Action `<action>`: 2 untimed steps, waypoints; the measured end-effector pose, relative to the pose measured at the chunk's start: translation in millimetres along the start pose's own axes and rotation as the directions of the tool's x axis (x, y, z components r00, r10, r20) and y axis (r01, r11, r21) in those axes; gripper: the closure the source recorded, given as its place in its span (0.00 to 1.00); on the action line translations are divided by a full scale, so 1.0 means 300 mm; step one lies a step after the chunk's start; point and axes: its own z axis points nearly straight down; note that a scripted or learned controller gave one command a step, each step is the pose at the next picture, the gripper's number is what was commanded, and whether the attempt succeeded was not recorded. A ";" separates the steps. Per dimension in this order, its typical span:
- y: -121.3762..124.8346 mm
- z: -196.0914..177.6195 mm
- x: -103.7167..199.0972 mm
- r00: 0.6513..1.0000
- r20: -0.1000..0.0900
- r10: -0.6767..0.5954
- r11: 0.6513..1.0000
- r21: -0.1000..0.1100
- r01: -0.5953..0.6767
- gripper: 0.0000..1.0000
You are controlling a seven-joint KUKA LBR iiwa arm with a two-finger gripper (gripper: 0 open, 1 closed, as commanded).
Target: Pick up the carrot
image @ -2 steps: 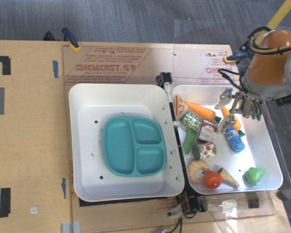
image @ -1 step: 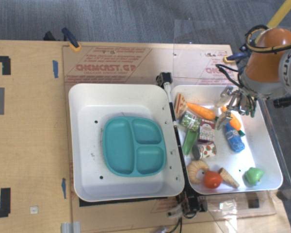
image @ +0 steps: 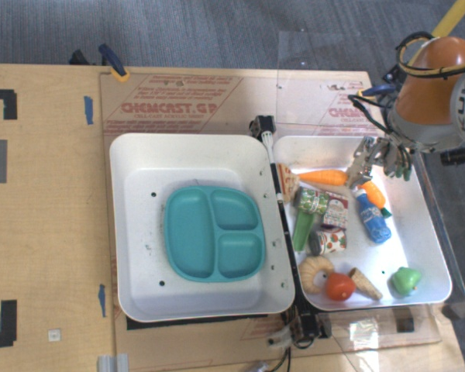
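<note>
Carrot [image: 323, 178] lies in the right bin [image: 434, 246], up toward the bin's 12 o'clock edge, its length running across the bin and its thin tip pointing to 9 o'clock. The tool [image: 362, 173] hangs just at the carrot's 3 o'clock end, right beside or touching it; whether it is open or closed cannot be told from this slant, and the carrot is not visibly lifted. Above the tool the grey arm with its orange band [image: 442, 60] comes in from 2 o'clock.

Toward 4 o'clock from the tool lies a blue bottle [image: 371, 219], with a small orange piece [image: 375, 193] at its upper side. At the bin's centre sit a green can [image: 313, 201], a carton [image: 335, 211] and a green vegetable [image: 301, 231]. Along the bin's 6 o'clock edge lie a croissant [image: 315, 271], a red tomato [image: 340, 287], a cone [image: 366, 284] and a green pepper [image: 405, 280].

The left bin [image: 139, 169] holds a teal divided plate [image: 215, 232] at its centre. Both bins rest on the table [image: 46, 208].
</note>
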 end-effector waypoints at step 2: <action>0.037 -0.272 0.209 0.977 -0.011 -0.215 0.977 -0.004 0.215 1.00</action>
